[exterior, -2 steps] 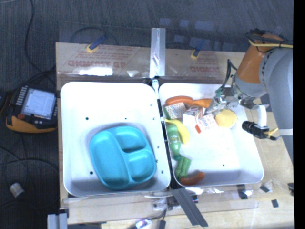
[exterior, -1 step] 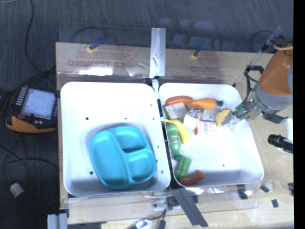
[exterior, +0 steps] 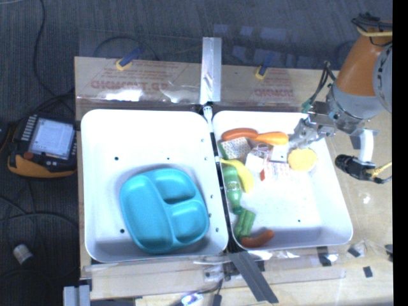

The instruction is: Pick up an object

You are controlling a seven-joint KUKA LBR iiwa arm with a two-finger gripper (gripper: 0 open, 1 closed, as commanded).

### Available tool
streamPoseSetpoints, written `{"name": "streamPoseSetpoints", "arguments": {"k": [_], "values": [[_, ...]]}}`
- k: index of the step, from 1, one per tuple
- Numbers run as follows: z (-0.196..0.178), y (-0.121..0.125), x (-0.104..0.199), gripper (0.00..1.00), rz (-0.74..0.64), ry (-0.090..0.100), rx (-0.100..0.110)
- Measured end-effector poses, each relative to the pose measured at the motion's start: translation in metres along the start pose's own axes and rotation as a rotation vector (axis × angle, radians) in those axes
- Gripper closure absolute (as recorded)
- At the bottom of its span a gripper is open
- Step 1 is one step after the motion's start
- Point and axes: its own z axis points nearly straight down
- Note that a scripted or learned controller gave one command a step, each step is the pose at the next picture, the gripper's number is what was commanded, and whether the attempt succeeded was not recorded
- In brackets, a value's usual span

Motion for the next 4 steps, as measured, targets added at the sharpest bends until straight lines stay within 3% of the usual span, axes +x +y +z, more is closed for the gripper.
{"name": "streamPoseSetpoints", "arguments": {"k": [1,2,3,4], "values": [[0.000,0.000,0.000,0.00,0.001,-0.001,0.000],[0.110,0.007,-0.021,0.00,0.097,0.000,0.000],[0.103,0.007,-0.020,1.00,0.095,-0.002,0.004],[0.116,0.054,-0.032,1.00,0.329,0.002,-0.004]]}}
